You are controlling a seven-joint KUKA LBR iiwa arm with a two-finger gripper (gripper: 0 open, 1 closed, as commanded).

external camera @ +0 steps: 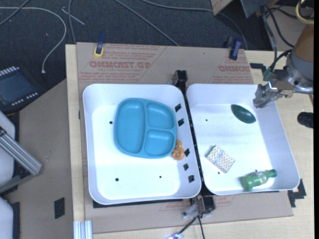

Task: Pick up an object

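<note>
Gripper [261,99] hangs over the right bin's [279,133] far right rim, near the dark green object [243,113]; finger state unclear

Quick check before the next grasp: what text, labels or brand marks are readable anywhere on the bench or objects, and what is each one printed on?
"CHEMCAST GP": red print on the cardboard sheet behind the left bin, letters soft, so the reading is approximate.
Same red print repeats behind the right bin near; too blurred to read fully.
Green bottle: no legible label.
Patterned packet: print too small to read.
Blue plate and dark green object: no text.
</note>
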